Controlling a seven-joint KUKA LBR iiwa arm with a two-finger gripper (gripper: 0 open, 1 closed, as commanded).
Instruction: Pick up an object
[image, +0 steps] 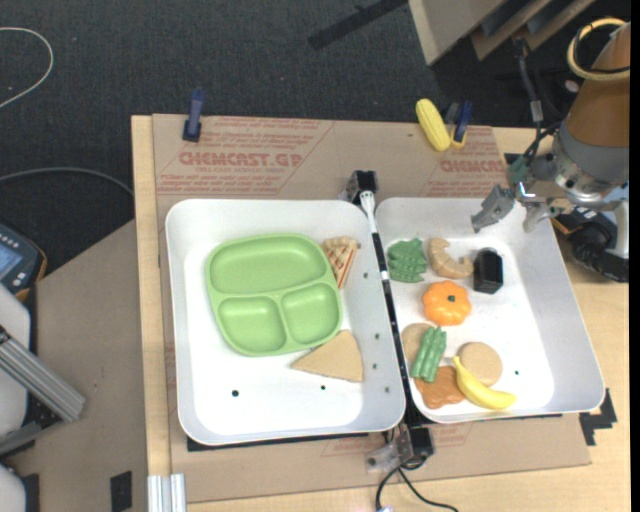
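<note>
My gripper (510, 214) hangs open over the far part of the right bin (560, 330), nothing between its fingers (491, 212). Just below and left of it lie a black block (487, 271), a tan piece (449, 259) and a green leafy piece (407, 259). Nearer the front are an orange pumpkin (446, 303), a green pod (430, 352), a round tan biscuit (481, 360) and a yellow banana (484, 390). The left bin (190, 330) holds a green divided plate (275, 293), a striped slice (341, 258) and a tan wedge (331, 358).
A yellow corn cob (432, 124) lies on the cardboard behind the right bin, beside a blue clamp (461, 122). Another blue clamp (193, 115) stands at the far left. A black clip (362, 185) sits where the bins meet. Bare white floor shows at the right bin's right side.
</note>
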